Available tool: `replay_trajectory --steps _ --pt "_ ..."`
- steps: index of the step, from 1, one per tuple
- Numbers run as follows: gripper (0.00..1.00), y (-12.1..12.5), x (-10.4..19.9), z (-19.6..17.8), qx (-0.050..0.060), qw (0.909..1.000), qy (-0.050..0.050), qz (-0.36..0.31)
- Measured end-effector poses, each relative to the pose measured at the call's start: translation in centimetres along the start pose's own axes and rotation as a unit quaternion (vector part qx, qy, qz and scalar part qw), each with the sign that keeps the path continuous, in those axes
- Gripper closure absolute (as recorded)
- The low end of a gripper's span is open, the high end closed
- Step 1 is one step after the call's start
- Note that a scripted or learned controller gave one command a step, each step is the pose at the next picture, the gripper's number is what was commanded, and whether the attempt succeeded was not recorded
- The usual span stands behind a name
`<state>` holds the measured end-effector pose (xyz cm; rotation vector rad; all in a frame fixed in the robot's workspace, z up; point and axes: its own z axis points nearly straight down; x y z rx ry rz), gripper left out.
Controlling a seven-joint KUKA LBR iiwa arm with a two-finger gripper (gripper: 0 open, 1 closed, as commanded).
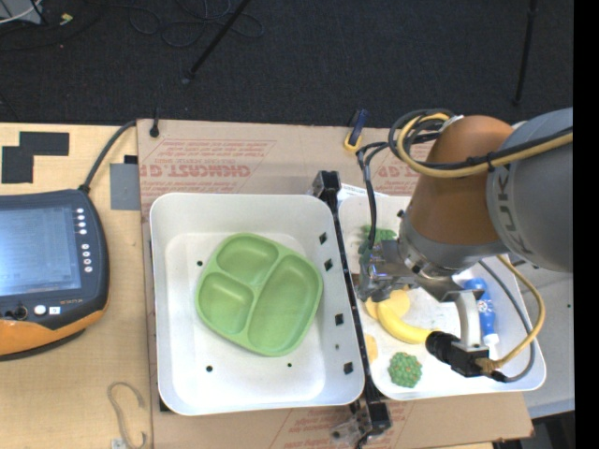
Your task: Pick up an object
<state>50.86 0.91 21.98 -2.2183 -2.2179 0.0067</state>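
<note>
i see the hand (379, 274) low in the right bin (524, 377), and i cannot tell its state from here. the banana (401, 318) lies just below it, the green ball (405, 369) further down. the green plate (259, 293) sits in the left bin (178, 363).

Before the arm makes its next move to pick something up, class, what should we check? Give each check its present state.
1. Gripper over the right bin that holds the objects: ok, the arm's wrist is down inside it.
2. Fingers open or shut: cannot tell, the wrist hides them.
3. Object between the fingers: cannot tell from this view.
4. Nearest target free to grasp: ok, the banana lies just below the wrist, partly covered by it.
5. Other objects clear of the arm: ok, the green ball sits apart near the front edge.
6. Left bin: ok, the green divided plate lies flat, away from the arm.
</note>
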Motion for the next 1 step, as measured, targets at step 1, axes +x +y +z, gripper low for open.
replay_trajectory --steps 1 --pt "1.00 0.97 -0.98 0.12 -0.002 1.0000 0.000 0.000"
